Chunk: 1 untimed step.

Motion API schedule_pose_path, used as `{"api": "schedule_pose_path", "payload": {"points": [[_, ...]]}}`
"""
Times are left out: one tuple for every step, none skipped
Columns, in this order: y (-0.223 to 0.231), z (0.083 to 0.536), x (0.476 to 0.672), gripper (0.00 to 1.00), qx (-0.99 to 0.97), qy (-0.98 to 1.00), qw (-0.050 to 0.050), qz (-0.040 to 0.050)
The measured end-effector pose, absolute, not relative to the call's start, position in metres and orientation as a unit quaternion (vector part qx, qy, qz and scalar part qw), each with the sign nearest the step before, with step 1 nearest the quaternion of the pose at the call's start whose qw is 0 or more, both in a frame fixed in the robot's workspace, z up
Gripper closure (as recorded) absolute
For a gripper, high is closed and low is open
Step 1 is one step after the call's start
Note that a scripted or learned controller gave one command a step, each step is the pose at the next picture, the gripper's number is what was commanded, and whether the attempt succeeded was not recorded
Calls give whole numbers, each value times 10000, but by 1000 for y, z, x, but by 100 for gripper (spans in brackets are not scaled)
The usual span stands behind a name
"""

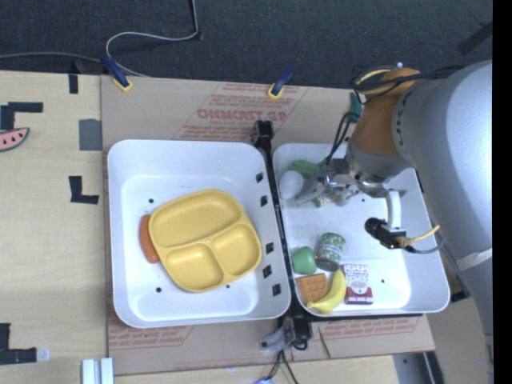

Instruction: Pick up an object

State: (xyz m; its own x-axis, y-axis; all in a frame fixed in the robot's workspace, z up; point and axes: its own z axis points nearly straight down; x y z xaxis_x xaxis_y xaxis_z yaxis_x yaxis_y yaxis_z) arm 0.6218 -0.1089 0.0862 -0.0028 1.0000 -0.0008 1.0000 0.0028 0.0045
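One camera hangs fixed above the desk [48, 238] and looks down at a slant, its far side at the top of the frame where a dark floor [320, 22] lies beyond the desk edge. It sits far enough back to take in both white bins whole, the left bin [128, 182] and the right bin [416, 294] side by side near the middle, with cardboard [232, 110] around them. The arm [456, 166] enters from the right edge, near the lens and so bulking large there, and covers part of the right bin's far corner.

Even, bright lighting; slightly soft focus.
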Motion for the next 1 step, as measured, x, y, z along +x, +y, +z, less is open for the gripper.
{"api": "schedule_pose_path", "payload": {"points": [[-110, 96, 621, 100, 7061, 7081, 16, -7]]}}
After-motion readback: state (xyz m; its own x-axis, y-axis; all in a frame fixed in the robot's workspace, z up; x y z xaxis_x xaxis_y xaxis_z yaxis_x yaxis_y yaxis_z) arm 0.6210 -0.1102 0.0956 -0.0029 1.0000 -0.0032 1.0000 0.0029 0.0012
